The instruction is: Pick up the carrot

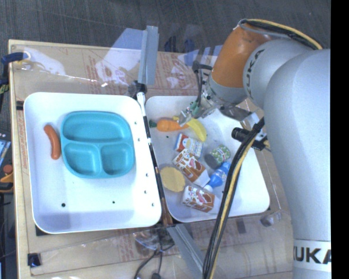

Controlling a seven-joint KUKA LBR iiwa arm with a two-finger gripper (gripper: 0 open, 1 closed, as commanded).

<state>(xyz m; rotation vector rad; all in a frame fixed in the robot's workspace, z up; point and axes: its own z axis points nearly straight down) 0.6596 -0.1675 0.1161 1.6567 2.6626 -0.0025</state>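
Just left of end effector [191, 113], carrot [168, 125]

The carrot [167, 125] is orange with a green tip at one end; beside it lies a yellow banana [197, 129]; the sausage [52, 141] is a reddish orange; the divided tray [98, 142] is turquoise blue; both bins, the left bin [41, 202] and the right bin [250, 190], are plain white; the small cartons [190, 166] are white with red and brown printing; the round disc [173, 179] is pale yellow; the can [218, 154] is grey-green with a mottled label; the bottle [217, 176] is blue; the arm [291, 97] is grey with an orange band [235, 54]; the bench [75, 68] is tan with faint reddish print.
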